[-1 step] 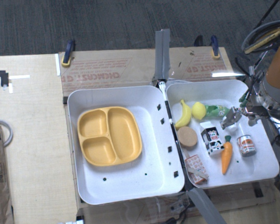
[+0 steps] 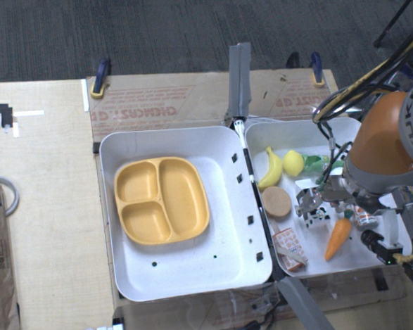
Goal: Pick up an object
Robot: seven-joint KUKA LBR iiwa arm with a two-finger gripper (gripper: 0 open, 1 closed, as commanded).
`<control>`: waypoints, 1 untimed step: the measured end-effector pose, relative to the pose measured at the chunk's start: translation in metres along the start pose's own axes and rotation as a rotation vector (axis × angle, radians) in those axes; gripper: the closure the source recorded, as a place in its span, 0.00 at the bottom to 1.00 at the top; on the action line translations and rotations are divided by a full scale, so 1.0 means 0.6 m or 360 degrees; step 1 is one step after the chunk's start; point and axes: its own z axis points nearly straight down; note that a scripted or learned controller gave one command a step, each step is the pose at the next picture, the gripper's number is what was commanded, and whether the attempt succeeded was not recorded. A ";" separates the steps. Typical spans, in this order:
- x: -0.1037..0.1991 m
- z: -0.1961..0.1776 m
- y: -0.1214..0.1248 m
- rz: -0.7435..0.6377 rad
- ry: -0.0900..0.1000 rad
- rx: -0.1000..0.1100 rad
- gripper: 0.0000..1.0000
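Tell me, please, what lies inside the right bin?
The right bin holds a banana, lemon, brown disc, carrot and small carton. The arm hides its far right side.

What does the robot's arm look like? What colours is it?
The arm is grey with a big rounded orange band above the wrist. Black and yellow cables loop over it. Its gripper is small, metal and silvery, with dark parts.

- Left bin (image 2: 129, 272): white plastic, smooth, slight sheen.
- Divided tray (image 2: 162, 199): yellow plastic, matt.
- Banana (image 2: 270, 170), lemon (image 2: 293, 163), carrot (image 2: 338, 237): smooth, plastic-looking skins.
- Round disc (image 2: 277, 202): tan, matt, wood-like.
- Bench top (image 2: 44, 264): pale wood-grain board.
- Sheet behind bins (image 2: 160, 104): brown printed cardboard.
- Arm band (image 2: 382, 134): glossy orange.
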 end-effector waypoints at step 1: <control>-0.003 -0.011 -0.003 0.0010 -0.0001 0.0009 1.00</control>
